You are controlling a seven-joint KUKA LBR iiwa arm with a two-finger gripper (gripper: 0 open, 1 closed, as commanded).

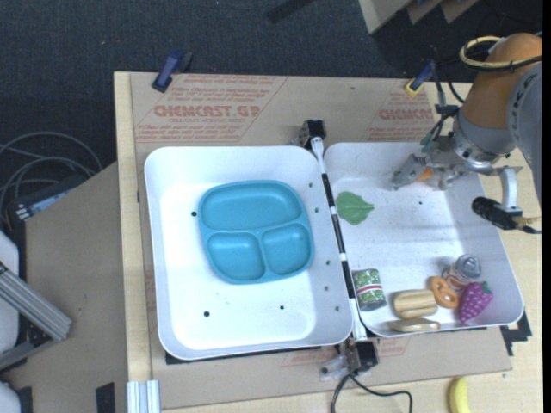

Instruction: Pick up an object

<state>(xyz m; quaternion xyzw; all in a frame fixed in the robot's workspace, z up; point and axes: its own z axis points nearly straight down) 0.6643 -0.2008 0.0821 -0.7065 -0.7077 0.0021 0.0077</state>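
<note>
Gripper (419, 173) hovers above right bin (405, 231), near leaf (353, 206).

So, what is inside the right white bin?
The right bin holds a green leaf, small can, bread roll, pretzel and purple grapes. The gripper hangs over its far side, covering whatever lies beneath.

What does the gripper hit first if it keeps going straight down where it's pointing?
Most likely bare floor of the right bin. The gripper hangs over its upper part; the green leaf lies off to the side, though depth is unclear.
</note>
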